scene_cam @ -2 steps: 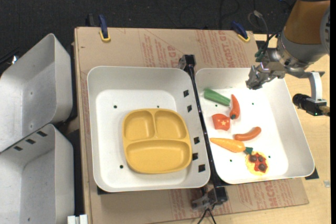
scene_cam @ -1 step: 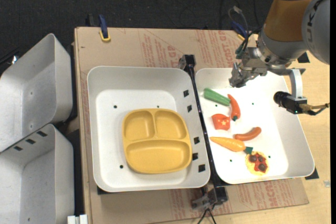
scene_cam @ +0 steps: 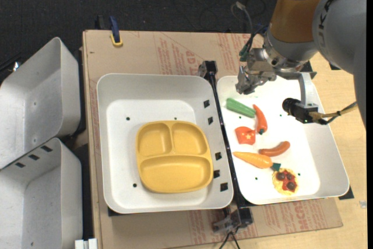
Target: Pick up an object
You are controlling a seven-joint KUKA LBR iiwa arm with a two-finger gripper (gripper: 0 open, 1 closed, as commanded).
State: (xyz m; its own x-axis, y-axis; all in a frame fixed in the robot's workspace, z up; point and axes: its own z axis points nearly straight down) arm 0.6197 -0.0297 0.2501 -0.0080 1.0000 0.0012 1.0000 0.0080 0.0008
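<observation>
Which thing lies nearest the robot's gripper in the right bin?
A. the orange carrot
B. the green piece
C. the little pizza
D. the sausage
B: the gripper hangs above the bin's far end, and the green piece lies just below it, with the other toy foods farther toward the near edge.

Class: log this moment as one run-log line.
gripper: above right bin's far end | nearest: green pepper | held: nothing seen | yellow plate: left bin

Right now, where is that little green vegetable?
In the camera view, the green vegetable lies in the right bin, near its upper-left corner, just below the gripper and beside the red chili pepper.
</observation>
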